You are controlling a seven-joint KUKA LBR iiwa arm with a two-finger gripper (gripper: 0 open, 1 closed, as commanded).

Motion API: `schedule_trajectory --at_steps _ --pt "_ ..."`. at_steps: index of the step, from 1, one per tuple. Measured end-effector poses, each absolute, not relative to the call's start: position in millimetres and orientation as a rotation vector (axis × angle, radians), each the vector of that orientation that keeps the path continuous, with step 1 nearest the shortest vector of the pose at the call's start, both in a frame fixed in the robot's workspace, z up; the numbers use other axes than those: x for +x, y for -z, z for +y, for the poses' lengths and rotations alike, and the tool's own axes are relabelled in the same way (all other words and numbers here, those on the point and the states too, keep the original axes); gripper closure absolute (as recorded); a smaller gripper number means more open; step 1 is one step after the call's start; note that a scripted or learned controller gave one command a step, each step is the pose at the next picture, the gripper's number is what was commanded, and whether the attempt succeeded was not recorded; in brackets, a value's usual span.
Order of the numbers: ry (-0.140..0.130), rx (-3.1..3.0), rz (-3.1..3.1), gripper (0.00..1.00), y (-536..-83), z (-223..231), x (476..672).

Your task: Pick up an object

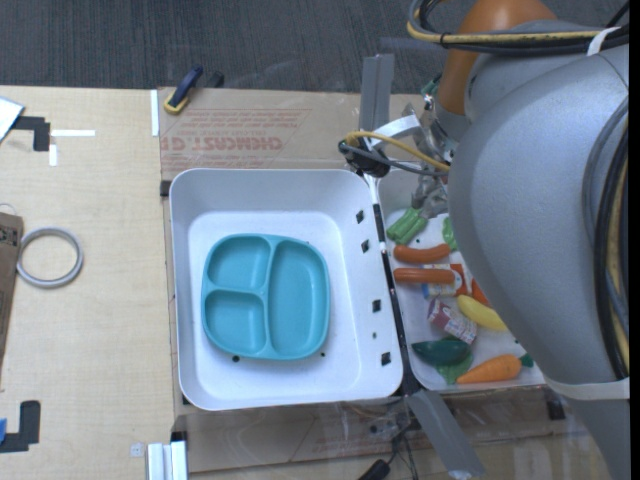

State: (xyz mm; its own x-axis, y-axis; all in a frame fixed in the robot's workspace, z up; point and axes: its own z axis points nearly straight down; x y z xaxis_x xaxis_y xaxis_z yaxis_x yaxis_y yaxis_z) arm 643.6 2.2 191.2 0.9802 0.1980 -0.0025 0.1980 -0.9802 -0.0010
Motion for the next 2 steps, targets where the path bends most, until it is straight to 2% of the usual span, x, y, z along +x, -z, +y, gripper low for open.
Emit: schedule_trajectory --at_steps 2 --pt "-0.005 -3.126 -0.319 1.0 -199.9 9.5 650.6"
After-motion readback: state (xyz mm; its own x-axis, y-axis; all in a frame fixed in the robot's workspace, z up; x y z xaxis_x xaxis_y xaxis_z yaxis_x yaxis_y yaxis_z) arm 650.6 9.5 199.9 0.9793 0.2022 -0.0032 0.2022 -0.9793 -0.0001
